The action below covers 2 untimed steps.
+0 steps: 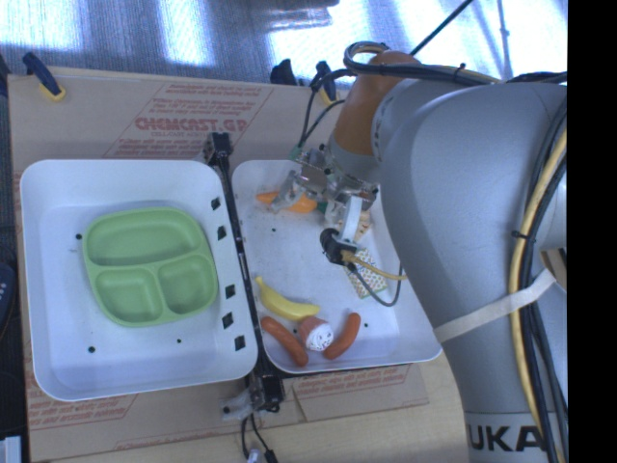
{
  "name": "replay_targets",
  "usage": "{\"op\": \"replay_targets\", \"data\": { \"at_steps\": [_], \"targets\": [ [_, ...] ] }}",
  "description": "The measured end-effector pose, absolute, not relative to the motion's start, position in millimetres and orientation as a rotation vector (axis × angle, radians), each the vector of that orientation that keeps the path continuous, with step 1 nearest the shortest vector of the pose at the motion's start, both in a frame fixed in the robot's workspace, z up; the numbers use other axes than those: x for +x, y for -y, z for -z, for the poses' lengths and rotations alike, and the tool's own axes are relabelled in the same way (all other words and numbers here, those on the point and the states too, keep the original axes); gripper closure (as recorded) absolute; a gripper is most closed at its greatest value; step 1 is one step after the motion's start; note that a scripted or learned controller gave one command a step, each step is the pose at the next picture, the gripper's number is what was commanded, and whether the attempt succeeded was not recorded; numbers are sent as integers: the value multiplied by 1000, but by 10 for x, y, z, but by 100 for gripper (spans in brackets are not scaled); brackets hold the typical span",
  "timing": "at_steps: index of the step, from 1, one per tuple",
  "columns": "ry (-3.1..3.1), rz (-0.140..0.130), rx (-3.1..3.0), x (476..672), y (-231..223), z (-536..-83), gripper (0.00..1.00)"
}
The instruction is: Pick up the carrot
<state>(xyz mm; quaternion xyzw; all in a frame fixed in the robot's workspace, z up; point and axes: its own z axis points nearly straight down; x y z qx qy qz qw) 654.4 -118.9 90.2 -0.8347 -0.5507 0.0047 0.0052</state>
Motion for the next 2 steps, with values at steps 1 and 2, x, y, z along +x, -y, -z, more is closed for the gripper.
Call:
{"op": "replay_targets", "data": {
  "at_steps": [1, 2],
  "targets": [
    [1416, -29, -2782, 6521, 1214, -885, 0],
    [1429, -17, -2784, 6545, 1209, -995, 100]
  ]
}}
